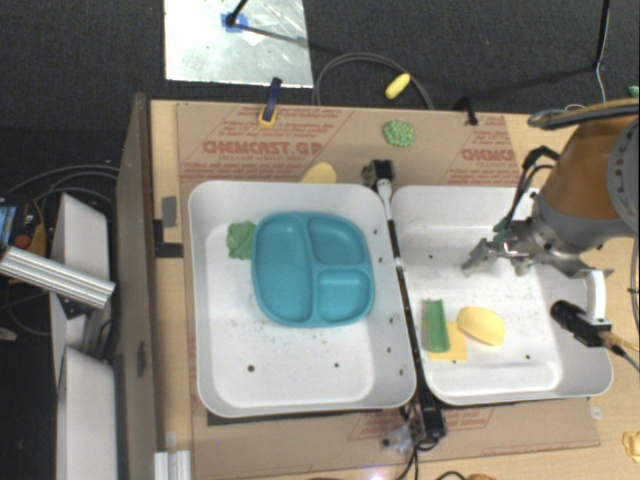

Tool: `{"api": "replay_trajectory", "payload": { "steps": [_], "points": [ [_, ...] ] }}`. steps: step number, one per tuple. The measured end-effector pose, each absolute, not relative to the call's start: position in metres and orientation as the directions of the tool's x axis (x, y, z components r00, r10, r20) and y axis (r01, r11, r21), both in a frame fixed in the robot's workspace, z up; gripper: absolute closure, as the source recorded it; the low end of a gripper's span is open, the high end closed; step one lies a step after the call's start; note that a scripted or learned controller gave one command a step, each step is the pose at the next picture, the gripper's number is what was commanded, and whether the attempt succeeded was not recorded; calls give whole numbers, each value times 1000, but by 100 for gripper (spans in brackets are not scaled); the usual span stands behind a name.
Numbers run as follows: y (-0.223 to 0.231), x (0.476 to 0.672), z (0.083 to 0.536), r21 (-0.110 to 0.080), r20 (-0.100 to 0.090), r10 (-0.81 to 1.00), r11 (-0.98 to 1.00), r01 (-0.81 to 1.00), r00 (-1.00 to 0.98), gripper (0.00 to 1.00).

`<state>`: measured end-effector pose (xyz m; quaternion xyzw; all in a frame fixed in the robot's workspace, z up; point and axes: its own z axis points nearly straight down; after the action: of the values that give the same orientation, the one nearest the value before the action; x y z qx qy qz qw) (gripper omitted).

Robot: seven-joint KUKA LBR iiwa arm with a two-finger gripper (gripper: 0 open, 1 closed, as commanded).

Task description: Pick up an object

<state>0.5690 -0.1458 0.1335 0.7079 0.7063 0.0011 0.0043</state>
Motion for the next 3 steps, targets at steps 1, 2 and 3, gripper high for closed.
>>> {"api": "replay_trajectory", "payload": {
  "steps": [1, 2, 3],
  "points": [
    [-160, 536, 308, 19, -6, 1000, 2, 1000, -2, 0],
    [-128, 483, 186, -12, 5, 1000, 1, 1000, -1, 0],
    [-129, 494, 84, -5, 2, 1000, 1, 1000, -1, 0]
  ]
}}
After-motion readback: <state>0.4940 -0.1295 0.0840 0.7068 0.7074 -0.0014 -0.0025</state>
